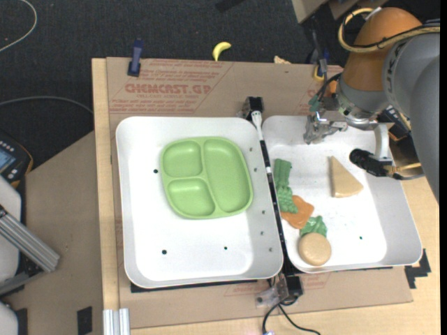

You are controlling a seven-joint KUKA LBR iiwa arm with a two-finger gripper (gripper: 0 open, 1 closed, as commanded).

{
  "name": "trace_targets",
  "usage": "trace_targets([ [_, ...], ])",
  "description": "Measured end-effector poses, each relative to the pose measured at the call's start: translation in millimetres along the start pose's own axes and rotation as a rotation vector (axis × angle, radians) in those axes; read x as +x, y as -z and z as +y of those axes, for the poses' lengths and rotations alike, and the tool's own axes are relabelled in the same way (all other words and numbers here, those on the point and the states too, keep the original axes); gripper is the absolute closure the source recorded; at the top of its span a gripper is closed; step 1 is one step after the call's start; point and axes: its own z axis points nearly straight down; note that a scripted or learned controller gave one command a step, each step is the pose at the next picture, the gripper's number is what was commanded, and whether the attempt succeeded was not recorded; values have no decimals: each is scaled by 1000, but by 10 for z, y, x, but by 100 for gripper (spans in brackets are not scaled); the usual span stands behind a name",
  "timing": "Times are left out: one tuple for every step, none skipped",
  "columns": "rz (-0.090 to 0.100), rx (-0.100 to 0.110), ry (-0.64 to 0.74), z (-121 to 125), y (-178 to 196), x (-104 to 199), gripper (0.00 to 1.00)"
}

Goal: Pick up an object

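Metal gripper hovers above the right bin, grip state unclear.

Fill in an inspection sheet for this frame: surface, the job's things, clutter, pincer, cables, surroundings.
Surface: brown board carrying the left bin and right bin, side by side.
Job's things: right bin holds a tan wedge, a green strip, an orange piece and a round tan piece; all lie flat.
Clutter: green divided plate in the left bin; blue clip and yellow banana toy at the board's far edge.
Pincer: pincer over the right bin's far edge, nothing seen between its fingers.
Cables: white cable on the floor, far left.
Surroundings: dark carpet.
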Motion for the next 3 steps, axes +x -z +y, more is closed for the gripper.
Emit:
trace_targets([
  [-5,1,-11,-17,-414,-405,100],
  [-10,-6,-14,-22,-381,-1179,100],
  [-4,2,-11,-492,-388,-1118,100],
])
